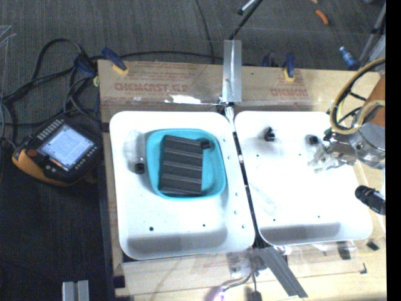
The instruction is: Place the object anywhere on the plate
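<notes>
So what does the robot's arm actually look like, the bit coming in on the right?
The arm is grey, with an orange band showing near the picture's edge. Yellow and black cables loop beside it. At its end sits the gripper, a pale metallic piece with light, partly see-through parts. A dark, rounded part sticks out just below it. I can't make out any markings.

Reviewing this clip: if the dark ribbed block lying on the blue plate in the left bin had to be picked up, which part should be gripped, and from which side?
Judging by its pose, the dark ribbed block lies flat on the blue plate, so a straight-down approach looks best. Close across its narrower width, on the two long sides and near the middle, since the ridged top offers no hold. The claw is over the right bin.
</notes>
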Robot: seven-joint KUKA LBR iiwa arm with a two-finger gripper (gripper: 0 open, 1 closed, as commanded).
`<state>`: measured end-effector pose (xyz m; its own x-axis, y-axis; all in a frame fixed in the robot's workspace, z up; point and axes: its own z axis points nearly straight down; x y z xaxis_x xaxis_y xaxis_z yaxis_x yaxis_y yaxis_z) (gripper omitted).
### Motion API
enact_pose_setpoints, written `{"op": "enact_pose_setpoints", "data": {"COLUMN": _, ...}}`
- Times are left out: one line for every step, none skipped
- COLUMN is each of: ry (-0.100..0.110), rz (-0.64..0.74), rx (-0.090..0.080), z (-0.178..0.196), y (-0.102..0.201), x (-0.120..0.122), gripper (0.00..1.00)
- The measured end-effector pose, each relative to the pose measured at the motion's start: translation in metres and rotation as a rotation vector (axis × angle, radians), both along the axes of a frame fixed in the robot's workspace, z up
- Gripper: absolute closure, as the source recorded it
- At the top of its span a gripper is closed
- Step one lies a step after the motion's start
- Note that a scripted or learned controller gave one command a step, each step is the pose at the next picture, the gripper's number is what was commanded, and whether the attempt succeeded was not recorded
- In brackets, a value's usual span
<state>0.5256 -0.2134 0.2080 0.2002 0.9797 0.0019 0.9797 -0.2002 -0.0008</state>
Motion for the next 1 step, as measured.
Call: {"op": "enact_pose_setpoints", "data": {"ry": 0.000, "rz": 0.000, "rx": 0.000, "z": 0.0000, "y": 0.0000, "x": 0.0000, "gripper": 0.00}}
